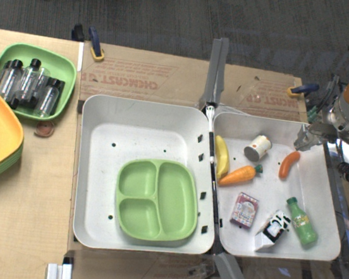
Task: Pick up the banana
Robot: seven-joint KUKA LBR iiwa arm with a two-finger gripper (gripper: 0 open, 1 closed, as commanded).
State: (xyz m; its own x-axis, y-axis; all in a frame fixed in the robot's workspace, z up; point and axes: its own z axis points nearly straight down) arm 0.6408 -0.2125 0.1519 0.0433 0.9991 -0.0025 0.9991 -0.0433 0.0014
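Banana [221,156] lengthwise along bin wall

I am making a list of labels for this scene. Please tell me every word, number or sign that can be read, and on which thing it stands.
"CHEMCZT": red print on the cardboard sheet, upside down and mirrored; reading uncertain.
Second red print on that cardboard, right part: too faint to read.
Pink packet: print too small.
Black-and-white carton: pattern, no readable words.
Green bottle: label blurred.
Small bottles in the green tray: labels unreadable.

banana [222,156] against bin wall [211,148], carrot [239,175] touching
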